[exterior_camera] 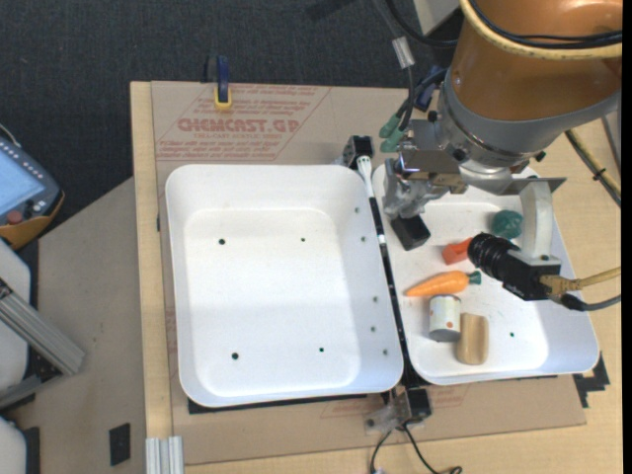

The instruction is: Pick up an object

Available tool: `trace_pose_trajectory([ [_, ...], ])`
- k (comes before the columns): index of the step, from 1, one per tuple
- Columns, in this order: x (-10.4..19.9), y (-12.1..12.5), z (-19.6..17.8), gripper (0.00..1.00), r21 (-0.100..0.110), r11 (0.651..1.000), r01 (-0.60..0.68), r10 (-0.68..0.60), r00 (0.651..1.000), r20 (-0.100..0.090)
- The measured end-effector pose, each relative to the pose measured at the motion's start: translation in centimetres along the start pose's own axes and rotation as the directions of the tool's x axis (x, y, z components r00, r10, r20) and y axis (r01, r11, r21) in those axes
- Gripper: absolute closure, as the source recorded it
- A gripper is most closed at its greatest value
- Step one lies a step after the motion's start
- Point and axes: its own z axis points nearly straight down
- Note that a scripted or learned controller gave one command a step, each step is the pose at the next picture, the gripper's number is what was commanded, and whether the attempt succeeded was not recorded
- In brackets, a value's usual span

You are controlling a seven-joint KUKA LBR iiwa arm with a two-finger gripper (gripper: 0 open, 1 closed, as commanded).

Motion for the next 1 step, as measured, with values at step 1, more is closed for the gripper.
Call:
trace_pose_trajectory([
  [1, 0.03, 0.05, -0.98, 1.0, -0.002, 1.0, 0.001, -0.001, 1.0, 0.0],
])
